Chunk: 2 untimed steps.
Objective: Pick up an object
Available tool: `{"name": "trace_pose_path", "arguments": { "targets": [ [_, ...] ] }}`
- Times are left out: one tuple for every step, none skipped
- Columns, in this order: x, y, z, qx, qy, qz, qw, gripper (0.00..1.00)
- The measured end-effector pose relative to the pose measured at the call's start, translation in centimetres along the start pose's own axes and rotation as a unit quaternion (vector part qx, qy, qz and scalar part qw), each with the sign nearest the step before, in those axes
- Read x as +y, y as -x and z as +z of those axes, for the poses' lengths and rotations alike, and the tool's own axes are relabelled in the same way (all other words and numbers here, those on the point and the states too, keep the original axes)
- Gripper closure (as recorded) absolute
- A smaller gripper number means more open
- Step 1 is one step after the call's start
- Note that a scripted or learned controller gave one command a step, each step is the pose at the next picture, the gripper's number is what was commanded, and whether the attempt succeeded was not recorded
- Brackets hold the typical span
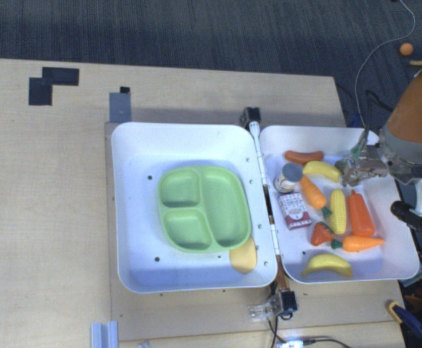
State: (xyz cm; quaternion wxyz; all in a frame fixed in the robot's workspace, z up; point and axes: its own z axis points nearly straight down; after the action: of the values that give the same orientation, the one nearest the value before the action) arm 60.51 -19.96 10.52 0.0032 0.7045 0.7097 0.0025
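The right bin [396,265] holds several toy foods. Among them are a red sausage [303,156], a yellow banana [321,170], a small orange carrot [312,191], a yellow corn cob [337,210] and a tall orange-red piece [360,214]. My gripper [352,172] hangs over this bin's upper right part, just right of the banana and above the orange-red piece. Nothing shows in its grasp. Lower in the bin lie a red pepper [321,233], an orange carrot [361,243] and a second banana [327,264].
A red and white packet [295,210] and a grey disc [292,172] lie by the right bin's left wall. In the left bin [135,194] sit a green divided plate [202,207] and a yellow piece [243,256] at its front right corner. A cable hangs at upper right.
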Motion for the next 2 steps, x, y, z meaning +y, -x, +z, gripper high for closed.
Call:
{"name": "trace_pose_path", "arguments": {
  "targets": [
    [0.0,0.0,0.0,0.0,0.0,0.0,1.0,0.0],
    [-6.8,-0.3,1.8,0.0,-0.001,0.003,1.0,0.0]
  ]
}}
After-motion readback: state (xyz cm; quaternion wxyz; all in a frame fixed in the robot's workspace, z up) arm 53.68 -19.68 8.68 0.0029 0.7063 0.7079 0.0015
